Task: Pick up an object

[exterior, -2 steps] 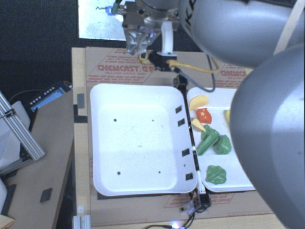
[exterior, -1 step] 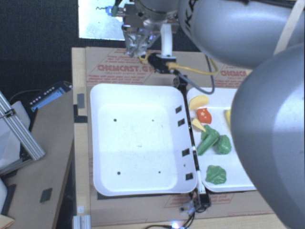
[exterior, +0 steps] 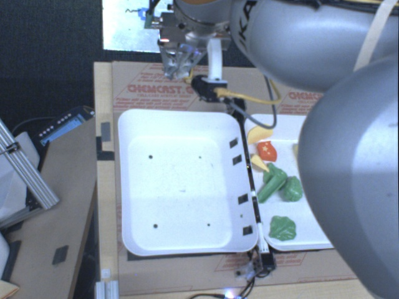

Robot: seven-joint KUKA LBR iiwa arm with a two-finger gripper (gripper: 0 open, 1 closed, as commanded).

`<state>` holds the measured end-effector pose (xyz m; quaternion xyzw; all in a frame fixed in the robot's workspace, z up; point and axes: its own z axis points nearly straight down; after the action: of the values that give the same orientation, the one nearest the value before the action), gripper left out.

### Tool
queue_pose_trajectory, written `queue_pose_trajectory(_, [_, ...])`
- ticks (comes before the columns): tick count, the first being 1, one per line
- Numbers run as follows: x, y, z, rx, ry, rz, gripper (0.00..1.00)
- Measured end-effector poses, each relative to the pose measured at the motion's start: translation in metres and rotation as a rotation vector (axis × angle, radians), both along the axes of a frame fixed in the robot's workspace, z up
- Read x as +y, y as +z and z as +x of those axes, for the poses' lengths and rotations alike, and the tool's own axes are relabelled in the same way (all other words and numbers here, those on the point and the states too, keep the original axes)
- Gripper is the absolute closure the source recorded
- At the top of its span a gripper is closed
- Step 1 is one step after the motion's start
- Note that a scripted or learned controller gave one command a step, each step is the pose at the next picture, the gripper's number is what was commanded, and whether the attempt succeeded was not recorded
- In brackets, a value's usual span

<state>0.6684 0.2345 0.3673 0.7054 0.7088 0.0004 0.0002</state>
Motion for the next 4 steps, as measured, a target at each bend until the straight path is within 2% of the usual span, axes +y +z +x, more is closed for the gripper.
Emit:
queue_pose_trajectory(3, [0.0, -0.029, 0.0, -0.001, 0.001, 0.0, 1.0])
queue_pose_trajectory(4, [0.0, -0.079, -0.094, 0.01, 0.002, -0.002, 1.0])
